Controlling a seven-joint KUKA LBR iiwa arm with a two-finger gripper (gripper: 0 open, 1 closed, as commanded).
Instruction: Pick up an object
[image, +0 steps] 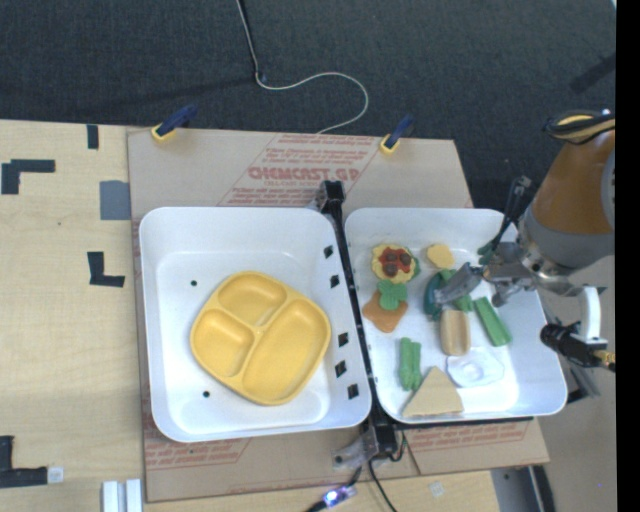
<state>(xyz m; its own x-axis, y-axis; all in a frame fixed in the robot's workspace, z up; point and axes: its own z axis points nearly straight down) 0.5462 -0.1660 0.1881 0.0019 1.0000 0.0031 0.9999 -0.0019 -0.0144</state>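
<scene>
Dark carpet lay behind a wooden bench (60, 300) carrying a cardboard sheet (290, 170) and two white bins side by side.

Target region: right bin (540, 395). The gripper (462, 285) hung over its upper middle, arm (570, 215) reaching in from the right. Whether the jaws stood apart or together could not be read; nothing was seen between them.

Nearest candidate: tan cylindrical piece (455, 330), just below the gripper, long axis roughly up-down in the view. A dark teal item (434, 297) sat just left of the gripper, partly covered by it. A green stick (491, 321) lay just right of the tan piece, tilted, its upper end near the gripper.

Count, right bin:
- 1 tan cylinder
- 1 teal item
- 2 green sticks (second one (409, 362) at lower centre, upright axis)
- 1 yellow-red-green toy food piece (393, 263), upper left
- 1 small yellow piece (440, 256), top
- 1 orange-brown flat piece (384, 313)
- 1 tan wedge (433, 394), near the front wall
- 1 clear or white item (475, 371), hard to identify

Left bin (165, 240): 1 yellow divided tray (260, 337), three compartments, well apart from the gripper.

Judgement: pick not yet made; a short descent toward the tan cylinder or the teal item looked the likeliest next move.
</scene>
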